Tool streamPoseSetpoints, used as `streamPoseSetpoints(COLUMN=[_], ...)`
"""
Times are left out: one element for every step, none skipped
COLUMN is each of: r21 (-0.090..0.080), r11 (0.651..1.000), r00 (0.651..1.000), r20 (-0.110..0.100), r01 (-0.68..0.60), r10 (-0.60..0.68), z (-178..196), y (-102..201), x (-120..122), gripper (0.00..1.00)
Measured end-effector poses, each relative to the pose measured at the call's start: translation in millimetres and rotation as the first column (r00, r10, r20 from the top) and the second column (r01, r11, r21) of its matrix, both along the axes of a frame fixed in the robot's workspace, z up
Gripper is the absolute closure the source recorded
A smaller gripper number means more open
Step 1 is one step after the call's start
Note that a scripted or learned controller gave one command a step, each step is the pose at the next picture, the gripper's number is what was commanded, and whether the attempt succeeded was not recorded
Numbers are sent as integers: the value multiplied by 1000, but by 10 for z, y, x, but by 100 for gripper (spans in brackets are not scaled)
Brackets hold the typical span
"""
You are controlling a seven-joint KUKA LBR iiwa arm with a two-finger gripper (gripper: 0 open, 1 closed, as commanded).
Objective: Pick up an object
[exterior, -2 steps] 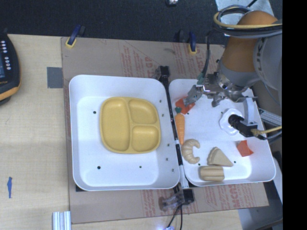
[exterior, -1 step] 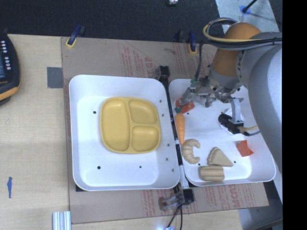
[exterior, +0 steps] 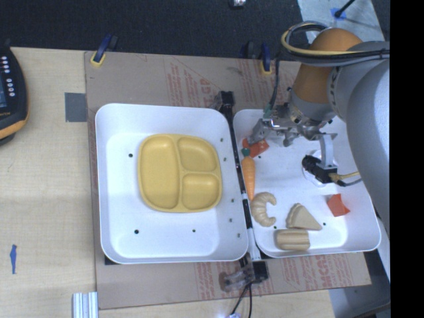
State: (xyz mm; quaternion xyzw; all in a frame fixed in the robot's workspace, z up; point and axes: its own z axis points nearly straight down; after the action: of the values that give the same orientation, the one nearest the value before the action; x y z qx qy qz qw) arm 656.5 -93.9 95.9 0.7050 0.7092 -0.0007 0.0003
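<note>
In the back left corner of the right bin (exterior: 358,240), my gripper (exterior: 270,136) hangs low under the grey arm. A small red-orange piece (exterior: 257,147) lies just at its left side, touching or nearly touching it. Directly in front of that piece is an orange carrot (exterior: 248,175), lying along the bin's left wall. Further forward lie a tan croissant (exterior: 264,208), a pale wedge (exterior: 303,217) and a beige roll (exterior: 291,240). A red block (exterior: 338,205) rests toward the right. I see nothing clearly held.
The left bin (exterior: 112,230) holds a yellow divided plate (exterior: 179,172) in its middle. The arm's grey body covers the right bin's back right part. A dark handheld device (exterior: 10,91) lies on the bench at far left.
</note>
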Motion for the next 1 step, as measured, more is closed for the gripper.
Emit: streamPoseSetpoints(r21=[1], r11=[1000], r00=[1000], r20=[-3], r01=[-2], r10=[2], z=[-37], y=[9], x=[-2], gripper=[0])
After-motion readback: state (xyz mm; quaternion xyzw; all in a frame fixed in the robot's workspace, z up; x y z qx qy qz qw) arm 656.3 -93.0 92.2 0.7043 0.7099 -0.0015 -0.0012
